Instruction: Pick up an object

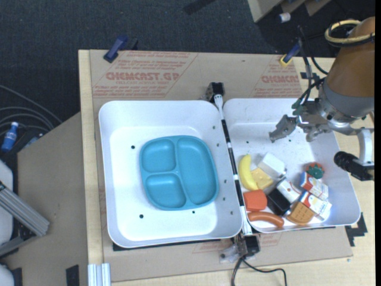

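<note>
My gripper (296,133) hangs over the back part of the right bin (250,115), its two fingers (281,130) spread wide and open with nothing between them. Below it, toward the bin's front, lies a pile of toy food: a yellow banana (244,170), a yellow wedge (261,178), a white block (273,164), an orange block (256,201), a black piece (277,202), an orange sausage shape (266,220), small printed cartons (311,202) and a red and green piece (314,171). The gripper stands apart from all of them.
The left bin (119,130) holds a blue divided plate (177,171). A black divider strip (226,142) runs between the bins. The arm's orange band (351,58) rises at the right. Black arm hardware (352,163) juts over the right bin's right rim.
</note>
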### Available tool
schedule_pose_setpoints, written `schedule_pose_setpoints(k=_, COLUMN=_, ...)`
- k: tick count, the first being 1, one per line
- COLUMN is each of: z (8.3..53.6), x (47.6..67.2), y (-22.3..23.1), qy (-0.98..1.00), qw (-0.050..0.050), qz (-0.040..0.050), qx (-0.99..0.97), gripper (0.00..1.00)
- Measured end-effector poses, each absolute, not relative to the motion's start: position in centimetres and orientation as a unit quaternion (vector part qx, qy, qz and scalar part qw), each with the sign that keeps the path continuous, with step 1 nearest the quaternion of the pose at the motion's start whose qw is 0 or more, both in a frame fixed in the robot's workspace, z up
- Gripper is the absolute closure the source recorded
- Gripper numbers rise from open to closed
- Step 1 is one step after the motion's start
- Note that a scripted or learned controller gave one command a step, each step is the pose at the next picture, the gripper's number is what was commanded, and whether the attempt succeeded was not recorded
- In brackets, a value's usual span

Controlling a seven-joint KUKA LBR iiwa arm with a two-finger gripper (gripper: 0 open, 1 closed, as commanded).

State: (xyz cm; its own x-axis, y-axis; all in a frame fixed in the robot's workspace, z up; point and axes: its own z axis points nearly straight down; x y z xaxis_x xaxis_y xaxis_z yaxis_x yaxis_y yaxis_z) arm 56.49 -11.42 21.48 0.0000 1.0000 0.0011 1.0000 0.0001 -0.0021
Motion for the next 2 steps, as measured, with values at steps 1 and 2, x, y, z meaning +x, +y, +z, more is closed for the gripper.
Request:
schedule_pose_setpoints(k=1, z=8.6, x=56.3, y=-11.6, qy=-0.707, qw=0.000, qz=0.0001, qx=-0.707, gripper=0.00)
schedule_pose_setpoints(k=2, z=8.5, x=53.8, y=-12.7, qy=-0.707, qw=0.001, qz=0.0001, qx=-0.707, gripper=0.00)
